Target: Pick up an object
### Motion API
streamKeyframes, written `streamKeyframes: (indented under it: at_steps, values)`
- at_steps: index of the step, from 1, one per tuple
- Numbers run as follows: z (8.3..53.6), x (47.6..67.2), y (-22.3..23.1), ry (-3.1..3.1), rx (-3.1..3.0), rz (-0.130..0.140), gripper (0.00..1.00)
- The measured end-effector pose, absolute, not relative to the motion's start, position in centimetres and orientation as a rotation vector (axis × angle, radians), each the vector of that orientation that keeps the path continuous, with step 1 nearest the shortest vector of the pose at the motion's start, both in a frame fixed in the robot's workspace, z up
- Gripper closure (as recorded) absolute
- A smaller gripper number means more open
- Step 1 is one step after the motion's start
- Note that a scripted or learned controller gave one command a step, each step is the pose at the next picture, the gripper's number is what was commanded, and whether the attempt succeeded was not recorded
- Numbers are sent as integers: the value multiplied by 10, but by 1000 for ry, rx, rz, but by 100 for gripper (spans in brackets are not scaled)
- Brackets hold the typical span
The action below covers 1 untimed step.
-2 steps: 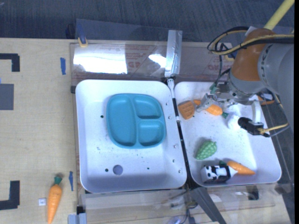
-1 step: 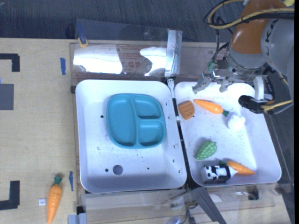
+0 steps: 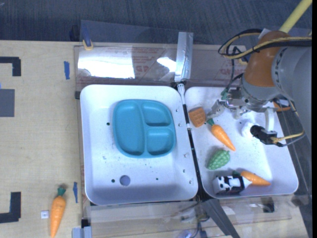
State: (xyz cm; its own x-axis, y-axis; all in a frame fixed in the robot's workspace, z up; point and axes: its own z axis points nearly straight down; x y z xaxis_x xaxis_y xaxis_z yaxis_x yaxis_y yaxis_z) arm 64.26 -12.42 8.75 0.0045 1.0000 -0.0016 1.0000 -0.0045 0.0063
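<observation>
The right bin (image 3: 282,162) holds several toys: an orange waffle-like piece (image 3: 196,116) at its left wall, a carrot (image 3: 221,135) lying diagonally just below it, a green knobbly piece (image 3: 218,159), a black and white cow figure (image 3: 230,183) and a second carrot (image 3: 255,178) near the front edge. My gripper (image 3: 220,107) hangs over the upper part of this bin, just right of the waffle piece and above the first carrot's green top. The wrist and cables cover its tips from this angle. Nothing is seen lifted off the bin floor.
The left bin (image 3: 94,133) carries a blue divided plate (image 3: 144,128) and a small grey disc (image 3: 124,180). A third carrot (image 3: 58,209) lies on the wooden bench at the front left. A clear plastic wall (image 3: 129,61) stands behind the bins.
</observation>
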Motion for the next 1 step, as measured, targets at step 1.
streamKeyframes:
  at_steps: [1]
  values:
    - [87, 605, -90, 2313, 2124, 3, 0]
